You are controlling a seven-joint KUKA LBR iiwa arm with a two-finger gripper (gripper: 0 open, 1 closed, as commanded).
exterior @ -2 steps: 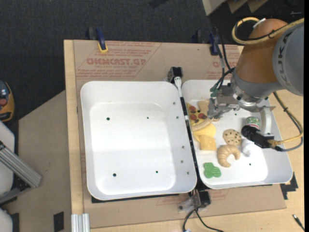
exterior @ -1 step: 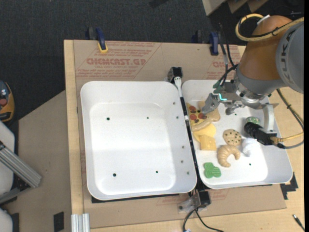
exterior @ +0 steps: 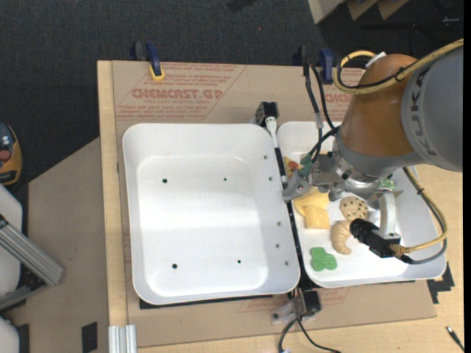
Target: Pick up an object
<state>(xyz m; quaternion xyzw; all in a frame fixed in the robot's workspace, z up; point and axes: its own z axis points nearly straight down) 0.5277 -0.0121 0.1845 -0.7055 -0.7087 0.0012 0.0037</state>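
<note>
Camera view: gripper (exterior: 318,184) — whether clenched or released I cannot tell — hangs just above the yellow cheese wedge (exterior: 315,210), seemingly light, rigid plastic — best pinched across its flat sides.

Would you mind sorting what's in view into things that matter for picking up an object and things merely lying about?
Job:
gripper
yellow cheese wedge
croissant
cookie
green toy
right bin

Lying about:
left bin
blue clamps
cardboard sheet

In the right bin lie a yellow cheese wedge (exterior: 315,210), a spotted round cookie (exterior: 353,208), a tan croissant (exterior: 341,235) and a green piece (exterior: 322,259), close together.
</note>
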